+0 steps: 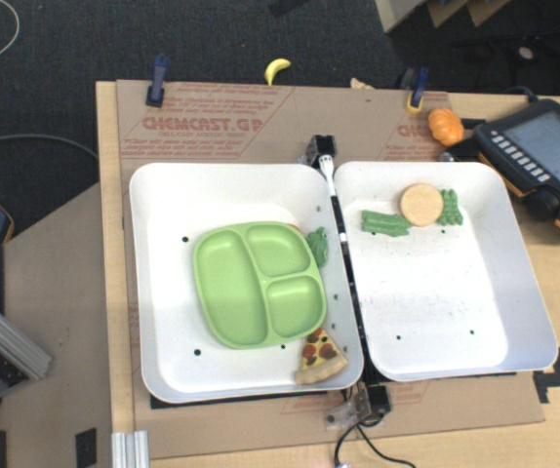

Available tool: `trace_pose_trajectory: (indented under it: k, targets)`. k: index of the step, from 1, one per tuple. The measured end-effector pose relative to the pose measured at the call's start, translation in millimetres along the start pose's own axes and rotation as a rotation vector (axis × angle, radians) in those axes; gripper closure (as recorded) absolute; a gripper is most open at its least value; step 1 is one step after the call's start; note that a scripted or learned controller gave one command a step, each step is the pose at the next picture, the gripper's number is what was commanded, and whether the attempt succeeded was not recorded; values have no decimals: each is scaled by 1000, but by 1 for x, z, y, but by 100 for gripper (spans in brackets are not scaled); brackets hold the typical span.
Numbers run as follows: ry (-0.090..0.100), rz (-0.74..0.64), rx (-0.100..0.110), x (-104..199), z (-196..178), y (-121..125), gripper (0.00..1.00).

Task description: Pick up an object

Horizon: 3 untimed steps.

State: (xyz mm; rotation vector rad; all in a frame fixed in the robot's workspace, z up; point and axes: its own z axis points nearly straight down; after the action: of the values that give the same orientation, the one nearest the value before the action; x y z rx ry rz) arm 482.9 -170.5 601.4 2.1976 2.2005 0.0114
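green plate (259,283), pizza slice (320,356) beside, cracker (421,204)

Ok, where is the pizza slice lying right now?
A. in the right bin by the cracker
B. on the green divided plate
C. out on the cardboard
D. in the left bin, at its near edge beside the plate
D: the pizza slice lies in the left bin, just off the green plate.

Two white bins, one (163,359) beside the other (514,349), are sitting on the bench. They are holding one green plate (259,283), one pizza slice (319,355), one round cracker (421,204) and three green pieces: one (318,247), another (385,223), a third (452,208). Two blue clamps, left (156,80) and right (418,88), are gripping the cardboard's far edge.
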Motion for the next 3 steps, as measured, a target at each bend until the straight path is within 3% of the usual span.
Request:
trace_pose_trajectory:
  k: [3]
  targets:
    - [-9,1,-15,-2,-33,2,100]
